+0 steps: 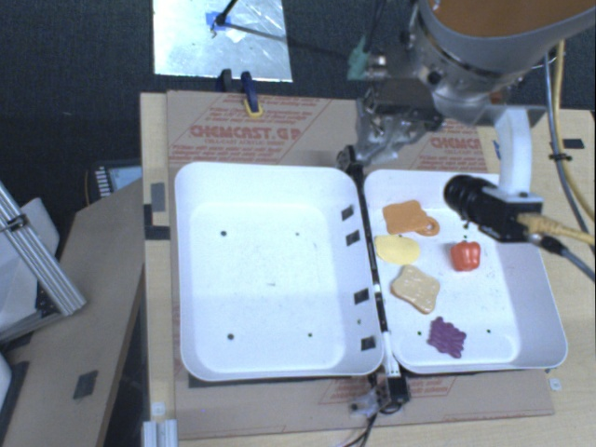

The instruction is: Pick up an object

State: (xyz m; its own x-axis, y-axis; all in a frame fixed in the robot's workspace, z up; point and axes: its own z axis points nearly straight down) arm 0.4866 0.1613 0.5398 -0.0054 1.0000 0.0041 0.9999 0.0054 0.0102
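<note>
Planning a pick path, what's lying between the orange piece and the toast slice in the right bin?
A pale yellow piece lies between the orange piece and the toast slice, as seen in the camera view.

"chemcast gp" on brown board [244,128]

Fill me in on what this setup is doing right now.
A robot arm reaches in over the far edge of the two white bins, its gripper near the divider at the back. Nothing is visibly held. The right bin holds five small toy pieces: an orange piece, a yellow piece, a toast slice, a red pepper and purple grapes. All lie loose on the bin floor.
</note>
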